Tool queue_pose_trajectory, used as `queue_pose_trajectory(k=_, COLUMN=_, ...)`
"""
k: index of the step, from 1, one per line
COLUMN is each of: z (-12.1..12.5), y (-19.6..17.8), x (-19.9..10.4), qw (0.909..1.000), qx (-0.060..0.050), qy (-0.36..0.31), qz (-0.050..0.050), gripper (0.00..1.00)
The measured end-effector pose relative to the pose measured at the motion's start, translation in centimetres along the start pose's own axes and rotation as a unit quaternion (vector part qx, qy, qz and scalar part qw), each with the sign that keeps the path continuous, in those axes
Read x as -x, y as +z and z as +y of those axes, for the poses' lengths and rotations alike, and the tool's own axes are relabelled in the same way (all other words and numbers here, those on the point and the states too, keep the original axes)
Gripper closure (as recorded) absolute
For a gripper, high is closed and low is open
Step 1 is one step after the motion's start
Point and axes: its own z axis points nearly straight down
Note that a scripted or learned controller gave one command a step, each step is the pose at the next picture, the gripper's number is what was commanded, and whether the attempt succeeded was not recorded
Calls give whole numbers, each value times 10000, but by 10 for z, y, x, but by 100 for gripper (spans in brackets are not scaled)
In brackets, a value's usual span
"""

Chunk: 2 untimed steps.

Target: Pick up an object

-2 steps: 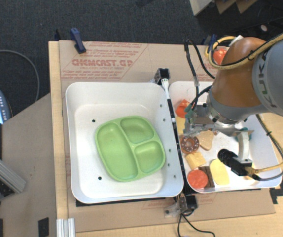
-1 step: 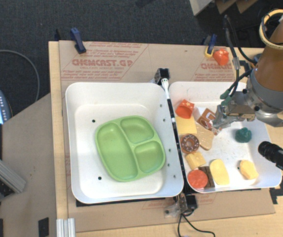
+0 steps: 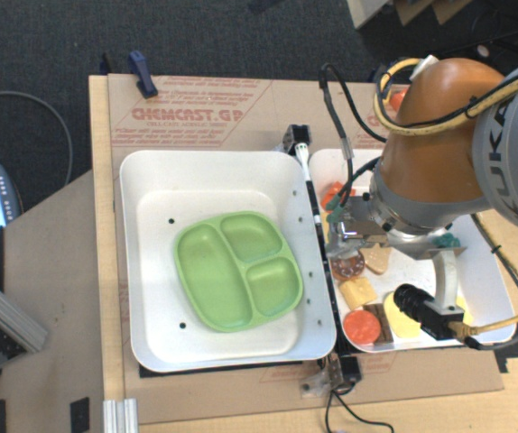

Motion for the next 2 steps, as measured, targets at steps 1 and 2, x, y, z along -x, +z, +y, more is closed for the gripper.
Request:
queue_pose_trajectory(k=1, z=1, y=-18, x=-67, qw=10000, qx=47, qy=-10, qz=2, gripper=100)
queue_pose_trajectory(k=2, z=42, y=50, x=-43, qw=10000, qx=7, qy=50, qz=-18, gripper=100)
